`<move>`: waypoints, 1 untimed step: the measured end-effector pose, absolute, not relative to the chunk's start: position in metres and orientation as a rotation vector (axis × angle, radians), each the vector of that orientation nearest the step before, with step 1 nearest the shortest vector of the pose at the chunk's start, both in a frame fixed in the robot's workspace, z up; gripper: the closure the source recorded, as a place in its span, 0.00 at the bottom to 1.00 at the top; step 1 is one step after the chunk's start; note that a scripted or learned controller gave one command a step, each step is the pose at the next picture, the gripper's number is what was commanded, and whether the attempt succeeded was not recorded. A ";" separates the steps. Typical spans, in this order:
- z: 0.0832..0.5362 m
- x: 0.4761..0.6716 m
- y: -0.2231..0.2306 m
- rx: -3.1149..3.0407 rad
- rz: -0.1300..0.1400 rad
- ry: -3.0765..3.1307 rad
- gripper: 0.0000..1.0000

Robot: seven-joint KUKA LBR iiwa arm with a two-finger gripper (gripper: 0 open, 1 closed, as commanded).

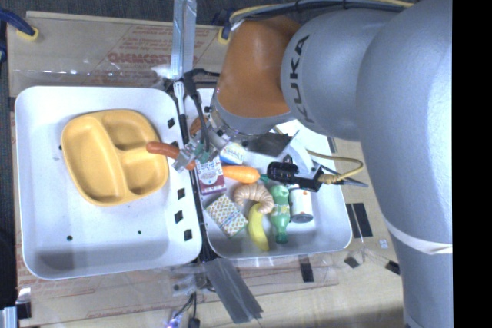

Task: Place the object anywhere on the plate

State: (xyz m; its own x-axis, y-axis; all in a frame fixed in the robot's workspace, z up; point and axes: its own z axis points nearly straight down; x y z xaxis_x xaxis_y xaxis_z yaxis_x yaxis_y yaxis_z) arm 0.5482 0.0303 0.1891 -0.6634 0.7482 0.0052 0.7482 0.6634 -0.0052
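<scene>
The grey arm (384, 81) is extended in from the right, its orange band (254, 77) bent downward. The gripper (194, 154) is lowered at the bins' shared edge.

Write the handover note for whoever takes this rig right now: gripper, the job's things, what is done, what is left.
Gripper: low at the seam between the two bins; whether the jaws are open or shut cannot be made out.
Toy sausage: lying at the right rim of the yellow divided plate, one end toward the gripper.
Plate: in the left bin.
Right bin: carrot, banana, croissant, green bottle and other toy items.
Done: the sausage appears to have reached the plate's edge.
Left: confirm release and that it rests on the plate, then withdraw.
</scene>
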 end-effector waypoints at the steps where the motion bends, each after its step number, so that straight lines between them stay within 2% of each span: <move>1: 0.196 0.549 0.030 -1.280 0.007 -2.856 1.00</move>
